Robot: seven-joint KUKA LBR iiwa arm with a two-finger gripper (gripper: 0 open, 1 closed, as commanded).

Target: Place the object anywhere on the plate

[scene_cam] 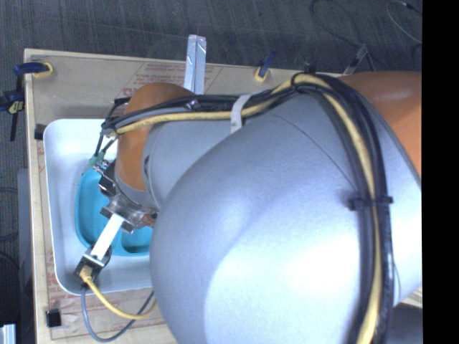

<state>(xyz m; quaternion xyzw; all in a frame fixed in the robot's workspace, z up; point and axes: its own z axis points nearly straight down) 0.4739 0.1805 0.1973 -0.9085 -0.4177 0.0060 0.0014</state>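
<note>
Camera view — arm [287,228] over blue plate [89,210] (white bin [61,185]).

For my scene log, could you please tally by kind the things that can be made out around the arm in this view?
White bin: 1
Blue plate: 1
Blue clamps: 3
Total: 5
The arm covers whatever else is there.

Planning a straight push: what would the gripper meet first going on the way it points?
Probably the blue plate in the white bin, right beneath the gripper; the arm hides much there, so depth is unsure.
</note>
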